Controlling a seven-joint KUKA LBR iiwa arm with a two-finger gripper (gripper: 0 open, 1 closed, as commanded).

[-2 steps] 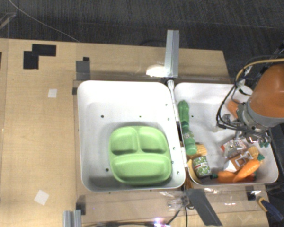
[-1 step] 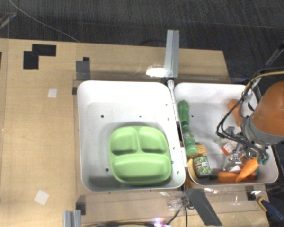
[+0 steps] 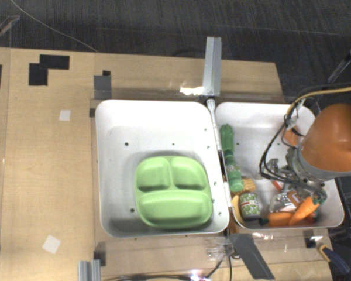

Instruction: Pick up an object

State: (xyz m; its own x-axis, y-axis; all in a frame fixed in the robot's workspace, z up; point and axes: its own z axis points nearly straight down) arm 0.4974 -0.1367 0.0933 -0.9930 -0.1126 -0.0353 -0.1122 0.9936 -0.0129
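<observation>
Presently: gripper [image 3: 297, 199] low in right bin [image 3: 251, 119], among carrot [image 3: 303, 209], small can [image 3: 249, 204] and green bottle [image 3: 227, 142]; its grip cannot be told. Left bin [image 3: 114, 122] holds green tray [image 3: 173, 191]. Nothing visibly lifted; pick judged outstanding.

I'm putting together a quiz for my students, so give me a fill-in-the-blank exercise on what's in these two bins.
1. The green divided tray lies in the ____ bin.
2. The tray has ____ compartments.
3. The arm's gripper is down in the ____ bin, near an orange carrot.
4. The tall bottle along the right bin's left wall is ____ in colour.

Missing words: left; three; right; green
</observation>
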